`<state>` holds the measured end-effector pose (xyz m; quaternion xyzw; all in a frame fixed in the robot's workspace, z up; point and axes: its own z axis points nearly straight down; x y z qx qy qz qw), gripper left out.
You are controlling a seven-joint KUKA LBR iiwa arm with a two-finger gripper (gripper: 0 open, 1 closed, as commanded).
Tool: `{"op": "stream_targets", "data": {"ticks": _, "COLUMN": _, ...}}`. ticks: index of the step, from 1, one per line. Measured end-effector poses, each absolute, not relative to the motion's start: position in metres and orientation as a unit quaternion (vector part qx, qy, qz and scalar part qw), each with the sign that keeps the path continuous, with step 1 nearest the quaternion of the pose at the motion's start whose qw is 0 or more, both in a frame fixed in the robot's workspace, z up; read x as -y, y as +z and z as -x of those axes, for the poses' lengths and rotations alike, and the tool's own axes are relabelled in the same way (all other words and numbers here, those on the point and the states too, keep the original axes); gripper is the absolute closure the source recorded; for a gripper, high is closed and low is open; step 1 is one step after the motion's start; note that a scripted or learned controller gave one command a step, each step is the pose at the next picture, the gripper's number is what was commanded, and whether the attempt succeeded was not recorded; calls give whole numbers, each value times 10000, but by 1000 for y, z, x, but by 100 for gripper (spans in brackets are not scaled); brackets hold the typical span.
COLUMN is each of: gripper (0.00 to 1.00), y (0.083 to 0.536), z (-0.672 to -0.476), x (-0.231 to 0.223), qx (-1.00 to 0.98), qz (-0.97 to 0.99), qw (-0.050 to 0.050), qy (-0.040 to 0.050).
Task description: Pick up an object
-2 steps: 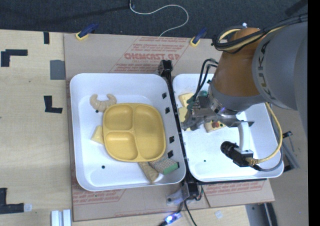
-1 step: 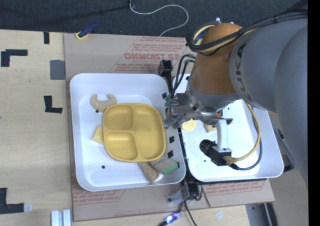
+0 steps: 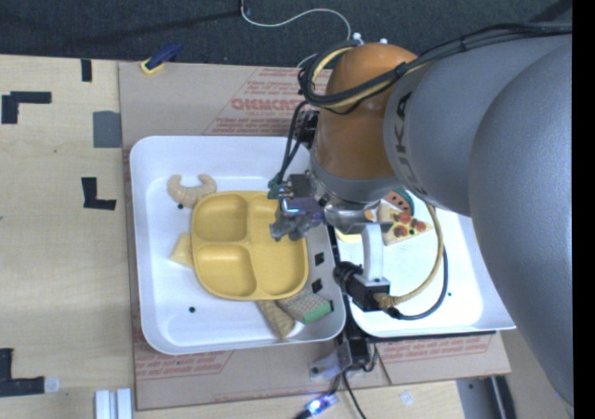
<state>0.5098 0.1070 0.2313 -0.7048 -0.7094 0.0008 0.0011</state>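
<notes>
Hovering, gripper (image 3: 290, 218) state unclear, over one yellow tray (image 3: 244, 245) among two bins (image 3: 149, 222).

- Divided plate (image 3: 244, 245): plain mustard yellow;
- bins (image 3: 149, 222): white;
- arm (image 3: 493, 148): grey, with an orange band (image 3: 364, 111);
- cardboard sheet (image 3: 232, 101): brown, red lettering;
- small block (image 3: 317, 311): green;
- cable (image 3: 279, 18): white.
</notes>
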Motion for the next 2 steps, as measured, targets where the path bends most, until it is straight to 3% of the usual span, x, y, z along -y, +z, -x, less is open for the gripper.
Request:
{"op": "stream_targets", "data": {"ticks": 1, "gripper": 100, "y": 218, "z": -514, "x": -105, "qx": 7077, "qz": 7065, "qw": 9, "qy": 22}}
{"op": "stream_targets", "data": {"ticks": 2, "gripper": 100, "y": 234, "z": -509, "x": -96, "qx": 7078, "qz": 7064, "qw": 6, "qy": 8}}
